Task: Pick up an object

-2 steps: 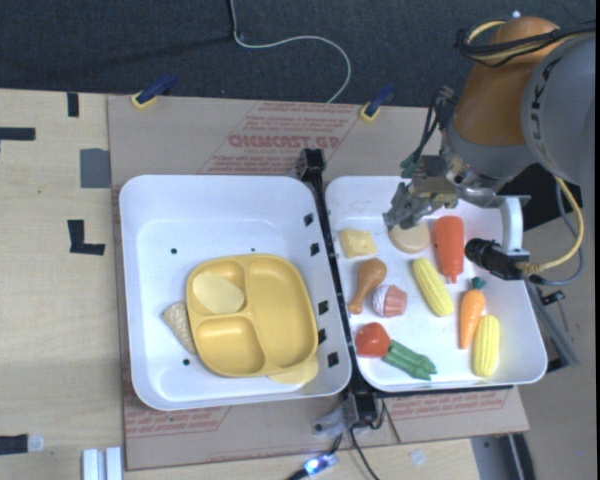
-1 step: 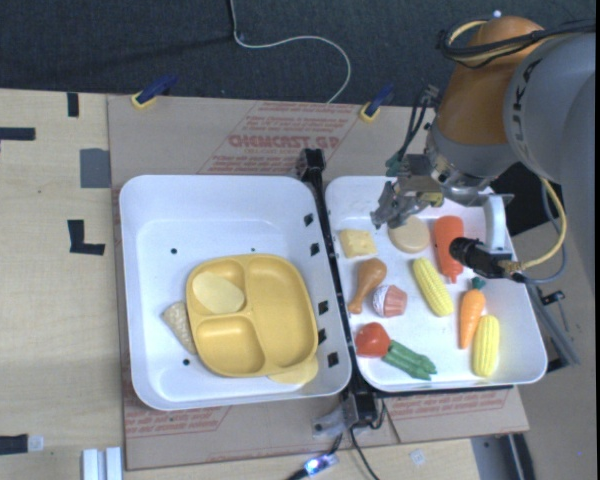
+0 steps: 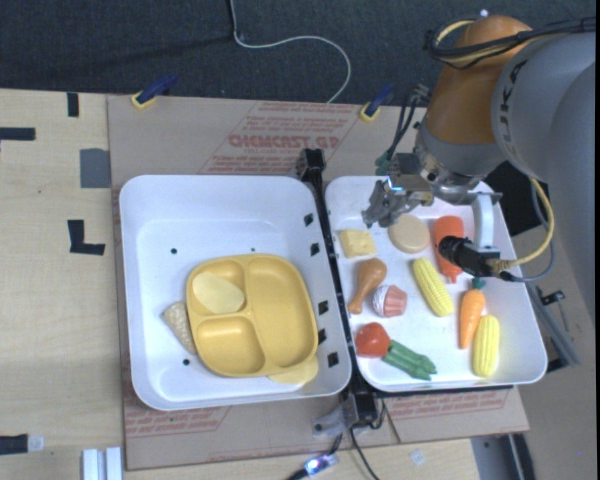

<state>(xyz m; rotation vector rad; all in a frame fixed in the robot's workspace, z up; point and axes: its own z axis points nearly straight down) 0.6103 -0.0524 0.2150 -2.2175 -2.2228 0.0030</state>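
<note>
My gripper [image 3: 384,208] hangs over the back left part of the right bin [image 3: 525,368], just above a yellow cheese wedge [image 3: 357,243] and beside a round tan bun [image 3: 409,235]. Nothing shows between its fingers. Below it lie a chicken drumstick [image 3: 365,281], a pink-and-white shell-like piece [image 3: 389,300], a red tomato [image 3: 372,340] and a green pepper [image 3: 411,360]. To the right lie a corn cob [image 3: 431,286], a red piece [image 3: 449,245], a carrot [image 3: 469,314] and a second corn cob [image 3: 486,345].
The left bin [image 3: 145,208] holds a yellow divided plate [image 3: 252,315] with a pale round slice [image 3: 218,291] in one compartment; a tan piece [image 3: 178,320] sticks out under its left edge. A black divider [image 3: 325,258] joins the bins. A white cable [image 3: 280,43] lies behind.
</note>
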